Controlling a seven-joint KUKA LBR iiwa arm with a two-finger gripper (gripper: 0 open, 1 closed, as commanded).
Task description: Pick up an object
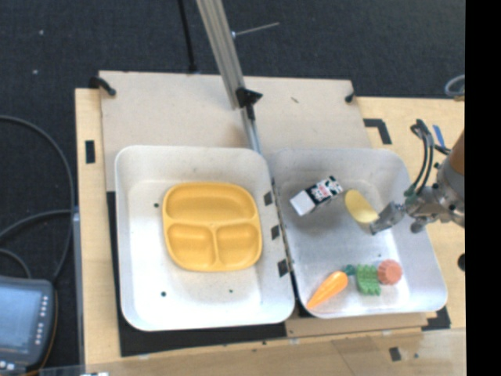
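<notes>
We see the bench (94,210) as the largest element, a light wooden surface that carries two shallow white bins side by side. The left bin (137,288) contains a yellow divided plate (211,225) with three compartments, lying flat near the middle of the bin. The right bin (415,288) contains all the loose objects.

We see the arm (452,171) entering from the right edge, its grey wrist section positioned over the right wall of the right bin. The gripper (385,219) extends leftward from the wrist and sits just beside the yellow oval object (360,206), at that object's lower right. We cannot tell whether the fingers are released or clenched, and no object is visible between them.

We locate the candidate objects as follows. A small white and black carton (315,195) lies tilted in the upper left area of the right bin, near the yellow oval object. Along the lower edge of the same bin, three items lie in a row: an orange carrot (328,288) at the left, a green block (366,279) in the middle, and a round reddish-orange object (390,272) at the right. The green block touches the reddish-orange object.
</notes>
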